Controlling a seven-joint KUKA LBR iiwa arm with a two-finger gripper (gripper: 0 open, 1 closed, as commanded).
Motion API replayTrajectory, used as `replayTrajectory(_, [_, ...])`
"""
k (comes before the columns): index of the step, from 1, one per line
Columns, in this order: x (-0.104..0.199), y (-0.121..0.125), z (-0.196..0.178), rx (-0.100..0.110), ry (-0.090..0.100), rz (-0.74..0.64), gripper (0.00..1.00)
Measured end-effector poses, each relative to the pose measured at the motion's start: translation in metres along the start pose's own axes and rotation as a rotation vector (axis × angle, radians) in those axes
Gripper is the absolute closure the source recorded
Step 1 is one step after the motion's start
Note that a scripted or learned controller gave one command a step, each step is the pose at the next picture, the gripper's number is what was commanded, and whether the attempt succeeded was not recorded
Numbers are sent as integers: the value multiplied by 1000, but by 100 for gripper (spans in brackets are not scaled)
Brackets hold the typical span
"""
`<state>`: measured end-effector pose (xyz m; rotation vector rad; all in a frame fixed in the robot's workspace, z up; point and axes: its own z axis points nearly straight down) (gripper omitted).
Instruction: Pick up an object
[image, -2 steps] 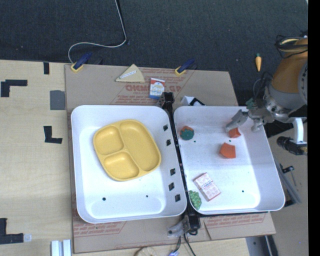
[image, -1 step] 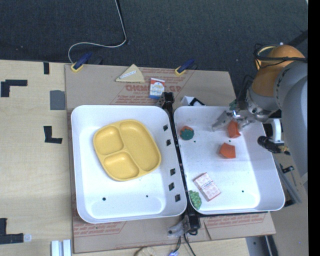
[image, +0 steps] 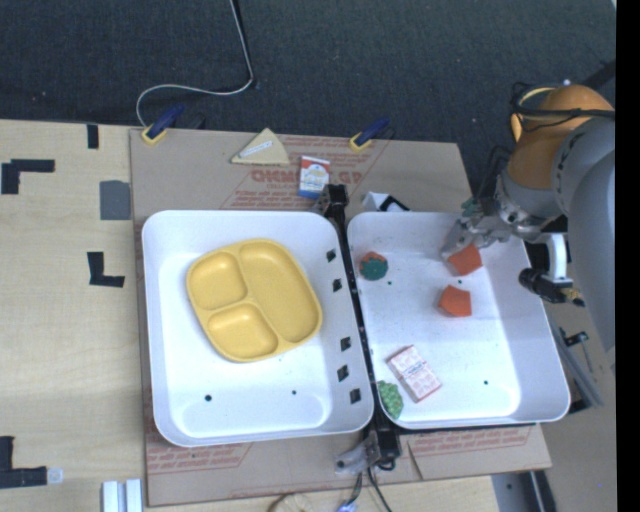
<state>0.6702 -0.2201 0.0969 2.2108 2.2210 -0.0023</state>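
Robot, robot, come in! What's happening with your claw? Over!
Tool low in right bin, on an orange block. Second orange block close by.

Yellow tray (image: 252, 298); orange blocks (image: 455, 301); white bins (image: 160, 300); green ball (image: 374, 266).

My arm (image: 585, 170) is cut off by the right edge of the picture, so its base is out of sight, and my gripper (image: 470, 240) is too small and blurred for me to tell how its fingers stand. An orange block (image: 464, 261) lies just under it, its top edge covered. At the front edge of the right bin (image: 540, 400), a green thing (image: 389, 399) is half hidden by the rim.
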Motion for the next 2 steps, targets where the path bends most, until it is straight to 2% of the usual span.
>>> replayTrajectory(1, [86,-7,-59,4,8,1,100])
replayTrajectory(2, [183,-77,-89,5,8,0,100])
